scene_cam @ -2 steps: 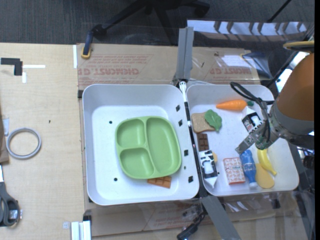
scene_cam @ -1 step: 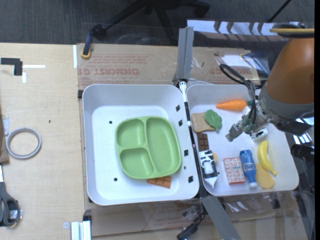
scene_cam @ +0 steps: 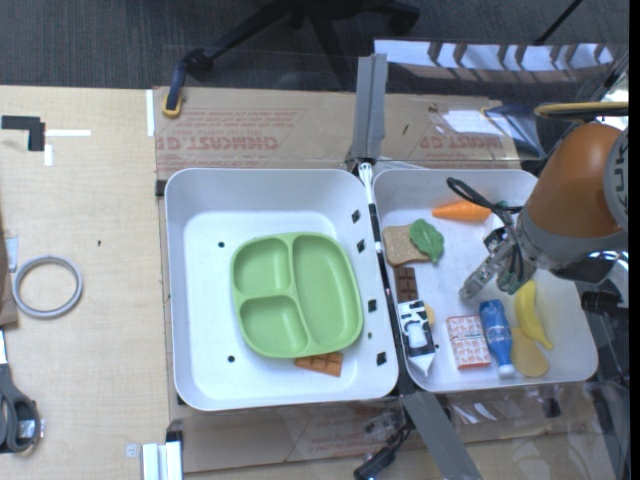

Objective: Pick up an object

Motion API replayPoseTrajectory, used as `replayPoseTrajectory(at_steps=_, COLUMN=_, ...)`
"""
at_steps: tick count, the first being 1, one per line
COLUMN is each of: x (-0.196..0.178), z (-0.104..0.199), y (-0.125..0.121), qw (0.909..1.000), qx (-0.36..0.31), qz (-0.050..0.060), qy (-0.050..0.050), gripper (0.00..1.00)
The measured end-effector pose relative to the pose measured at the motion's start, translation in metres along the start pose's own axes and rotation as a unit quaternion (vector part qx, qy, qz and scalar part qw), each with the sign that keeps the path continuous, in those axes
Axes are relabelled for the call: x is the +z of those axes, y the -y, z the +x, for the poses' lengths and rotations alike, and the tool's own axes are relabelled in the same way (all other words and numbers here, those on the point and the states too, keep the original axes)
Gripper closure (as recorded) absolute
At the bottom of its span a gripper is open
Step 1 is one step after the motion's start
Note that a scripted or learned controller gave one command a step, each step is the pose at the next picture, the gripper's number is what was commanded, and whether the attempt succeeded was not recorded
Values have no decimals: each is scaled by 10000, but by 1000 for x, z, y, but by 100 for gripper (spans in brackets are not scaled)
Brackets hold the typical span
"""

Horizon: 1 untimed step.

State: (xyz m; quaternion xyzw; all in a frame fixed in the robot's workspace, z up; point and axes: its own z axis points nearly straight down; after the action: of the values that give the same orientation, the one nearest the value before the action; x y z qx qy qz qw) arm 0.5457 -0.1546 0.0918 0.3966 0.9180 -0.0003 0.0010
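- Worktop [scene_cam: 80,168]: one, carrying two white bins [scene_cam: 190,298] side by side; we count the right bin [scene_cam: 570,368] as the working one.
- Green divided plate [scene_cam: 297,295]: one, three compartments, middle of the left bin; one brown wafer [scene_cam: 322,364] juts from under its 5 o'clock edge.
- Gripper [scene_cam: 483,283]: one, low in the right bin, jaws pointing toward 8 o'clock; we cannot tell whether they stand apart or together, and nothing shows between them.
- Banana [scene_cam: 528,313]: one, at the gripper's 3 o'clock. We judge it light, smooth and curved; best taken across its middle.
- Blue bottle [scene_cam: 496,336]: one, just beside the banana, at the gripper's 5 o'clock. Likely rigid, round and slippery; grip the body crosswise.
- Small red box [scene_cam: 467,341]: one, flat-sided, probably the easiest hold.
- Carrot [scene_cam: 462,210]: one, at 12 o'clock.
- Bread slice [scene_cam: 402,245]: one, with one green leaf [scene_cam: 427,238] on it; soft, we think.
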Motion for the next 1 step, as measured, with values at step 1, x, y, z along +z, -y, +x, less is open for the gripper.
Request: replayPoseTrajectory(at_steps=1, x=0, z=60, y=28, qw=9960, qx=-891, qz=-1, qy=-11, gripper=100)
